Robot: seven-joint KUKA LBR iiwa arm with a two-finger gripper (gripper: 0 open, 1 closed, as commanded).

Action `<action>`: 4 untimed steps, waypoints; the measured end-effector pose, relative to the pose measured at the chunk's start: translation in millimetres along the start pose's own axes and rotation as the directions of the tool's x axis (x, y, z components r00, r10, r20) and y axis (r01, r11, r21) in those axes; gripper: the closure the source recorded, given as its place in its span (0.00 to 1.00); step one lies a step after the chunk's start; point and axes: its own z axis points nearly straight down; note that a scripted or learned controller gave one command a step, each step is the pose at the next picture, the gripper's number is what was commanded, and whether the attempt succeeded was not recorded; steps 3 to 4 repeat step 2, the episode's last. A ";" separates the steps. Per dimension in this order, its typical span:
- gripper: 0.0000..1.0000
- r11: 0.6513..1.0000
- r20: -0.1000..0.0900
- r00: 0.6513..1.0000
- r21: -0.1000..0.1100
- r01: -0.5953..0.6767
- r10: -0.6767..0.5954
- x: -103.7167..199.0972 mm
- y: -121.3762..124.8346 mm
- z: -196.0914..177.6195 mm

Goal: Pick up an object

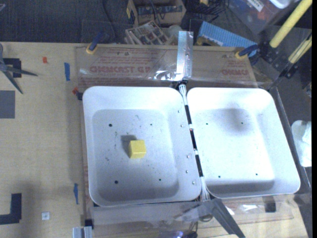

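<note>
Pale wood surface [39, 148] takes up the left side and runs under 2 shallow white bins set side by side, rims touching along the middle seam. Left bin [94, 99] and right bin [270, 105] look alike, with rounded corners and a few small dark holes in each floor. Left bin floor has scattered dark specks. Right bin floor shows a soft grey shadow patch toward its far side.

Clear plastic sheet [129, 69] with red lettering lies flat on the surface just beyond the far rims of both bins. A shiny metal strip [184, 53] crosses the sheet, in line with the seam between the bins. A yellow bar [293, 15] slants across the far right corner, and a blue ridged panel [220, 34] sits among clutter past the far edge.

Dark grey square [7, 104] lies on the surface at the far left, with a black L-shaped piece [15, 207] nearer.

1 yellow block [137, 148], the task thing, sits on the left bin's floor about in the middle, clear of all walls, touching nothing else, with a small shadow on its far left side.

2 short blue tape strips mark the surface left of the left bin, 1 far [67, 71] and 1 near [76, 193]. Tiny red mark [45, 60] lies far left.
</note>
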 end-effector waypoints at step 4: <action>1.00 1.000 -0.003 1.000 -0.002 0.000 0.000 -1.0 0.6 -34.6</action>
